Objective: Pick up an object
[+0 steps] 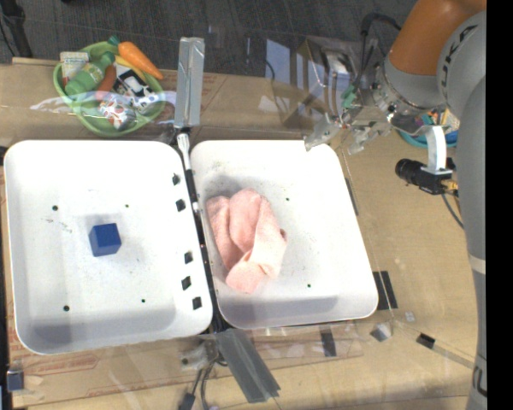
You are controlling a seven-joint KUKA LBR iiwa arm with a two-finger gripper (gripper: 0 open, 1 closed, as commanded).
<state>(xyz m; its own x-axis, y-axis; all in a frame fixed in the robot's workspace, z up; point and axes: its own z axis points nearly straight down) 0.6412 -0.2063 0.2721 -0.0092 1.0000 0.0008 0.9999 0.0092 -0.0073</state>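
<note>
Gripper point(342, 135): above the right bin's point(346, 263) far right corner; grip state cannot be told.
Cloth point(246, 239): pink, right bin's middle.
Cube point(105, 238): blue, left bin point(34, 314).

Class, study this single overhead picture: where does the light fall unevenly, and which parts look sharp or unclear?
Camera view: soft shading pools along the near walls of the left bin and right bin; the blue cube and pink cloth read sharp; the gripper near the right bin's far corner is cluttered and indistinct; clear tape on the bench throws pale glare.
</note>
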